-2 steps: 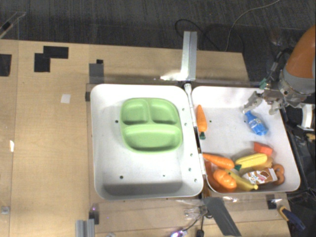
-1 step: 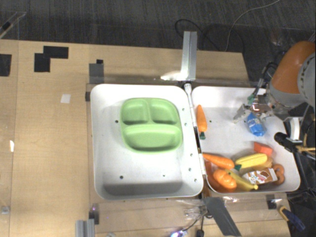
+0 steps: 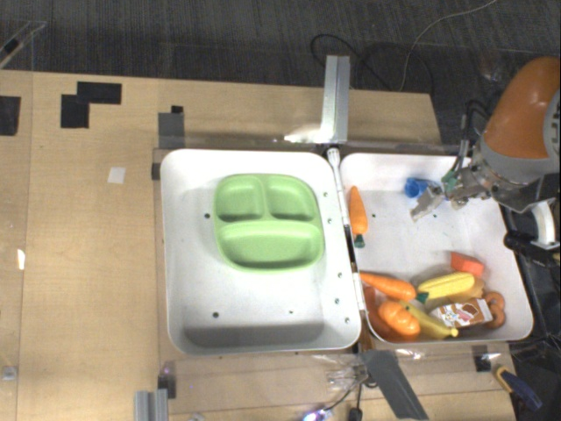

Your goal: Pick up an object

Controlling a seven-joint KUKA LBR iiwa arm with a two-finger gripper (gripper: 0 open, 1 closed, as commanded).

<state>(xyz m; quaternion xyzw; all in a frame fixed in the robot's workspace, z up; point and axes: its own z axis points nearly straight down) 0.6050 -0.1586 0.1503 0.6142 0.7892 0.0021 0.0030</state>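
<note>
My gripper (image 3: 436, 198) hangs over the upper part of the right bin (image 3: 394, 169), reaching in from the right under the orange band. A small blue object (image 3: 415, 187) lies on the bin floor just left of the gripper, close to its tip; contact is unclear. An orange carrot (image 3: 357, 212) lies along the bin's left wall. At the front of the bin, piled together, are another carrot (image 3: 387, 284), a round orange fruit (image 3: 399, 319), a yellow corn cob (image 3: 448, 284), a banana (image 3: 433, 322), an orange block (image 3: 467, 264) and a small carton (image 3: 461, 312).
A green divided plate (image 3: 267, 220) sits in the left bin (image 3: 188, 261). A metal post (image 3: 337, 99) stands behind the wall between the bins. Cables and dark arm parts (image 3: 535, 235) crowd the right edge.
</note>
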